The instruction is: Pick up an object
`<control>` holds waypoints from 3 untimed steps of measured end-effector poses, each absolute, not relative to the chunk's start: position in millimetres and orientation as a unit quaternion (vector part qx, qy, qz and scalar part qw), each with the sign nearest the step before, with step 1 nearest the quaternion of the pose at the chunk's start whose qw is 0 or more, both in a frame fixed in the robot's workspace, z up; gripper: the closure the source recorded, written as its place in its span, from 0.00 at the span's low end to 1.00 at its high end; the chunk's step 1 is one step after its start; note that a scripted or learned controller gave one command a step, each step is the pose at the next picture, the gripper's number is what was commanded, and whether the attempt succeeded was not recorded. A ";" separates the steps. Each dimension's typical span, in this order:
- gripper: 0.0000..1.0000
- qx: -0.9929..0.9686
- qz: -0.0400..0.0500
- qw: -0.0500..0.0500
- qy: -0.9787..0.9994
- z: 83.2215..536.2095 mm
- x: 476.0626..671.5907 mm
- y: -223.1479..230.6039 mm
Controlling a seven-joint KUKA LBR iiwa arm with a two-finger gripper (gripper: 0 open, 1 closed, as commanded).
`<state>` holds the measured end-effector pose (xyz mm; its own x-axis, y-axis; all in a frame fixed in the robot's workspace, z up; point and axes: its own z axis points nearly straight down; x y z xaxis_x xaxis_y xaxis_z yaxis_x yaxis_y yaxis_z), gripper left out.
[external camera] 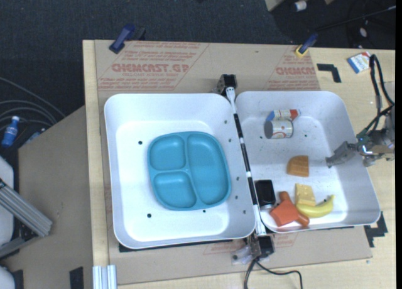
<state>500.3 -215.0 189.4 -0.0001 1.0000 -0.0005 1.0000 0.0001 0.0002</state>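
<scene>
We logged the claw [334, 158] low over the right bin [352, 118], near that bin's right wall, with nothing between its tips. Whether it was open or closed we could not tell; it appeared small and blurred. Candidate objects lay in the same bin: a metal can [279, 128] toward the far edge, an orange-brown wedge [299, 166] mid-bin, and a crowded group at the near edge comprising a banana [316, 207], a yellow block [304, 191], an orange toy [289, 213] and a black item [265, 191]. The left bin [125, 156] carried a blue divided plate [188, 169]. Risk, in our judgement: the near-edge group was packed against the wall, so a descent there could strike the rim or nudge neighbours. The wedge, standing apart, seemed the safer target.
</scene>
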 end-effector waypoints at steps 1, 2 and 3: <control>0.00 0.707 0.002 0.001 0.707 87.6 524.3 -185.5; 0.00 0.706 0.004 0.003 0.708 88.7 618.0 -120.5; 1.00 0.706 0.004 0.004 0.708 99.4 618.5 -120.4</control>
